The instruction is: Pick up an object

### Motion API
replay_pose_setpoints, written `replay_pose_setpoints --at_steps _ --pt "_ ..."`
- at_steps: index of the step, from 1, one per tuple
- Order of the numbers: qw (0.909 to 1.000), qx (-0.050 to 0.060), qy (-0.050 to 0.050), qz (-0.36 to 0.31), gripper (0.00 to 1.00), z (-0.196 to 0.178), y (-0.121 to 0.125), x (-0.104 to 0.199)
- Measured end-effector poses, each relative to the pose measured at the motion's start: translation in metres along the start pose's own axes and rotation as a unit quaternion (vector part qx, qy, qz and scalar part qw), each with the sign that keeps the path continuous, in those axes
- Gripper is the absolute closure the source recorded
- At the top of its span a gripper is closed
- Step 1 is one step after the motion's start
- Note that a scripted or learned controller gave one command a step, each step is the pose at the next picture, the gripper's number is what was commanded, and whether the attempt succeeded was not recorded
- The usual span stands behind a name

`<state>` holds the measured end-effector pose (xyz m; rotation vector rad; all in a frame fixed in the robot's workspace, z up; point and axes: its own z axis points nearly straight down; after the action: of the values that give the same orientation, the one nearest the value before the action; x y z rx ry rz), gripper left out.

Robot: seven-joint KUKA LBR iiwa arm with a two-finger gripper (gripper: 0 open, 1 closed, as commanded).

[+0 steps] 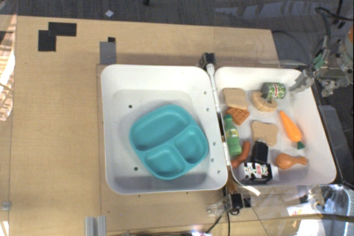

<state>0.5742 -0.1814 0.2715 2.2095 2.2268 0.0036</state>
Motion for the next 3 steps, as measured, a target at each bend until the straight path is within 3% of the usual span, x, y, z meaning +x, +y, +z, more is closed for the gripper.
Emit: replay_pose_setpoints --at_steps 1,2,3 --pt "0.9999 0.008 0.002 0.012 0.0 0.129 0.021 -0.023" --pt "0.9999 -0.008 -0.002 0.007 0.0 0.177 -0.007 -0.002" --pt "0.9999 -0.011 -0.002 0.005 1.0 0.166 -0.004 -0.001"
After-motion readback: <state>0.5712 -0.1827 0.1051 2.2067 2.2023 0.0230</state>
